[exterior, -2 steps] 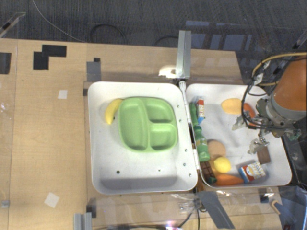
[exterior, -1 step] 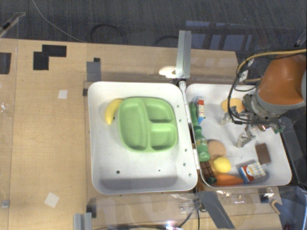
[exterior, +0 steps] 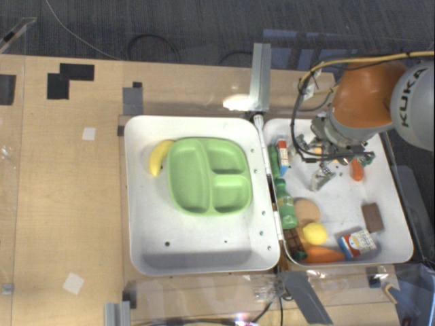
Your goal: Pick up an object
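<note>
you see the hand (exterior: pixel 325 176) low in the right bin (exterior: pixel 394 202); whether it's open you cannot tell. a lemon (exterior: pixel 314 233), carrot (exterior: pixel 325 255) and carton (exterior: pixel 358 242) lie near the front; a green tray (exterior: pixel 207 175) and banana (exterior: pixel 159 157) fill the left bin (exterior: pixel 146 236).

A green tray (exterior: pixel 207 176), a yellow banana (exterior: pixel 159 157), white bins (exterior: pixel 146 250).

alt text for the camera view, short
A grey and orange robot arm reaches from the right over the right bin, which holds toy food. The left bin holds a green divided plate and a banana.
</note>
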You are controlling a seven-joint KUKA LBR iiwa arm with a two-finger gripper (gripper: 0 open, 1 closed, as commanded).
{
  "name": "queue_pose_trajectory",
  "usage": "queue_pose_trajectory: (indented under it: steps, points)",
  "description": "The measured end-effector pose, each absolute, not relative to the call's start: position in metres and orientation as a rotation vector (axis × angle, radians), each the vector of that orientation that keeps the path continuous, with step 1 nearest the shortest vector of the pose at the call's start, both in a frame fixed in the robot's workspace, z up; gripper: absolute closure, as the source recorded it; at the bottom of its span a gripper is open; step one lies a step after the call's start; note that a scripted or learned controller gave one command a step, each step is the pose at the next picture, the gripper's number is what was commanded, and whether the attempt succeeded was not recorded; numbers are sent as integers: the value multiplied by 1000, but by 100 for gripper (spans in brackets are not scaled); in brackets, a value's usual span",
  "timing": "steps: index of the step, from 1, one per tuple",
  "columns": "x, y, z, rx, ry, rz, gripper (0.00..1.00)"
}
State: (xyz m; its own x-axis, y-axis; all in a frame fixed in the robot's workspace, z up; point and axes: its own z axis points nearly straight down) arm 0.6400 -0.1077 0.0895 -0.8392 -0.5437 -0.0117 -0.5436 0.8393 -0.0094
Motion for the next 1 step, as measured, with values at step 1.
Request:
queue_pose_trajectory:
  steps: [1]
  points:
    - [645, -105, 106, -880, 2982, -13, 100]
